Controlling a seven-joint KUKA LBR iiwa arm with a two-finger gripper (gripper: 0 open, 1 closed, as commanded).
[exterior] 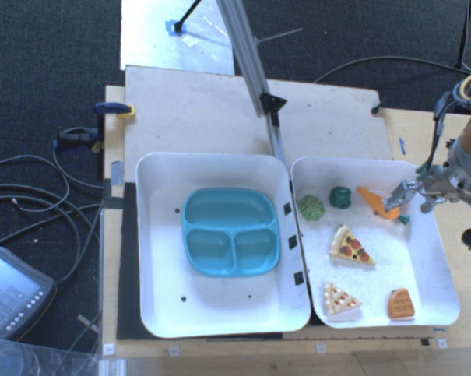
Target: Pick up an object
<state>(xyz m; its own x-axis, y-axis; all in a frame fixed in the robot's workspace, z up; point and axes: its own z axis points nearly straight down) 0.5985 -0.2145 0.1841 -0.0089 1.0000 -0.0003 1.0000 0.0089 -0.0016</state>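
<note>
Reaching into the right bin (pixel 442 278), the claw (pixel 397 200) sits at the carrot's (pixel 375 202) right end; whether it grips, I cannot tell. Such an end-on hold may let the carrot pivot free.

Wooden bench (pixel 246 114) with two white bins (pixel 160 219) (pixel 438 270) side by side.
</note>
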